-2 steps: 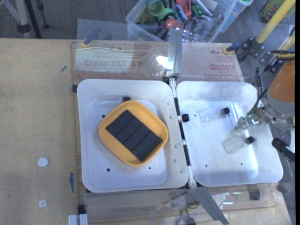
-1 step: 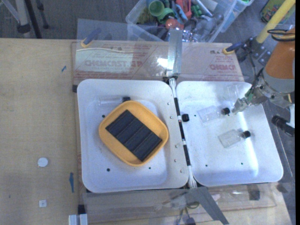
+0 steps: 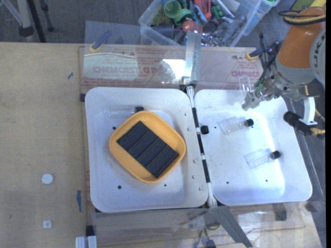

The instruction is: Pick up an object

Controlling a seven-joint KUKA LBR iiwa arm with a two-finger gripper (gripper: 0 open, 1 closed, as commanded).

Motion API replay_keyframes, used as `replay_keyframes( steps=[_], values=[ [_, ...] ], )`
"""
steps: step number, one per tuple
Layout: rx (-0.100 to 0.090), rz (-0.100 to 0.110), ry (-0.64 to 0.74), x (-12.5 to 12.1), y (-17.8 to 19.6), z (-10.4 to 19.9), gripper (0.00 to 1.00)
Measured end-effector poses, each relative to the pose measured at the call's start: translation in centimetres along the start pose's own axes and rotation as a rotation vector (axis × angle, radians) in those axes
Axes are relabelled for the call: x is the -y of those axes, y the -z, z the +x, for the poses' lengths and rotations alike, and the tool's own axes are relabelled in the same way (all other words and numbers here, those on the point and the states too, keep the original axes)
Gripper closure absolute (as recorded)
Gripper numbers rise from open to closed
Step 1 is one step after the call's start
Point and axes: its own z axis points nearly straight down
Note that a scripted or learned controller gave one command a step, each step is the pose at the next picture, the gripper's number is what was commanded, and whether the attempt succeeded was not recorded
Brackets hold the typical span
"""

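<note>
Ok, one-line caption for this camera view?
Gripper at the right bin's far edge near two clear vials; yellow tray in left bin.

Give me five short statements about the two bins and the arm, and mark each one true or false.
1. The yellow tray lies in the left bin. True.
2. Two clear vials with black caps, one above the other, lie in the right bin. True.
3. The gripper is over the left bin. False: it is at the right bin's upper part.
4. The yellow tray holds dark ridged panels. True.
5. The clear tub of toys stands inside the right bin. False: it sits beyond the bins, at the top.
</note>
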Motion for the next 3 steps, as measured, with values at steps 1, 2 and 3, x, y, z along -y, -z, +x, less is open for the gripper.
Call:
replay_keyframes(
  steps=[1,2,3],
  values=[
    [0.000,0.001,0.000,0.0,-0.1,0.0,0.00],
    [0.007,-0.015,-0.343,3.7,-5.2,4.9,0.00],
    [0.000,0.003,-0.342,6.1,7.7,3.5,0.00]
  ],
)
